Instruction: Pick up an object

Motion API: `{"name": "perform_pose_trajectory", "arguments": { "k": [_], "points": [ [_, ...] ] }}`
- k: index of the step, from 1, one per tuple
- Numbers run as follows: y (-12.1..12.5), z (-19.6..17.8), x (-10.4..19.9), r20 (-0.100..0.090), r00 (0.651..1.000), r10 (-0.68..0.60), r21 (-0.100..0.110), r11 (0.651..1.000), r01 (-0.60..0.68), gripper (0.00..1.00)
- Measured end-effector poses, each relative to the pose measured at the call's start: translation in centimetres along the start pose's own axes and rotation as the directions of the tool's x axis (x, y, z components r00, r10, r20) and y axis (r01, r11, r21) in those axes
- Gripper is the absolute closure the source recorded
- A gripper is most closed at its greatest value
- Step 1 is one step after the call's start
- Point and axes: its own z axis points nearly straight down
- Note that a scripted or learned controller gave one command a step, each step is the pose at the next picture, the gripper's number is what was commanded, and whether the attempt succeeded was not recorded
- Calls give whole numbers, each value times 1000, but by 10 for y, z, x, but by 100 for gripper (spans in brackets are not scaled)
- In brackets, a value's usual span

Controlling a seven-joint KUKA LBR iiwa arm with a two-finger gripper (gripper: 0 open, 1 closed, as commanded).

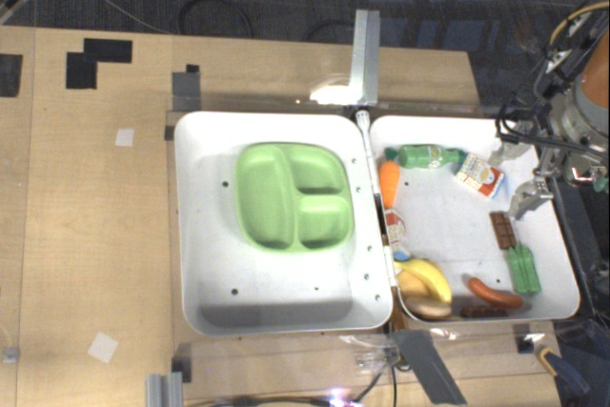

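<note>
The right bin [448, 210] holds several items. A green bottle [431, 156] lies at the back, with an orange carrot [389, 183] by the left wall. A small white and red carton [479, 174] sits at the back right. Toward the right wall lie a brown chocolate bar [502, 230] and a green block [523, 269]. At the front are a red sausage [494, 293] and a yellow banana [426, 284]. My gripper [517, 173] hangs over the bin's right side, just right of the carton, open with nothing between its fingers.
The left bin [205, 291] holds a green divided tray [291, 195]. A small red and white packet [393, 226] lies against the divider between the bins. A metal post [366, 57] stands behind the bins. Cables hang around the arm at the right.
</note>
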Motion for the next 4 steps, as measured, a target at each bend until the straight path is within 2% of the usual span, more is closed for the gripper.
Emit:
{"name": "perform_pose_trajectory", "arguments": {
  "k": [1, 2, 3, 4],
  "points": [
    [-38, 103, 68, -9, 1000, 2, -2, 1000, -2, 0],
    [-44, 166, 35, 7, 998, -55, 3, 998, 55, 0],
    [-42, 165, 60, 11, 996, 90, 2, 996, -90, 0],
    [-42, 164, 64, 16, 997, 74, 3, 997, -74, 0]
  ]
}}
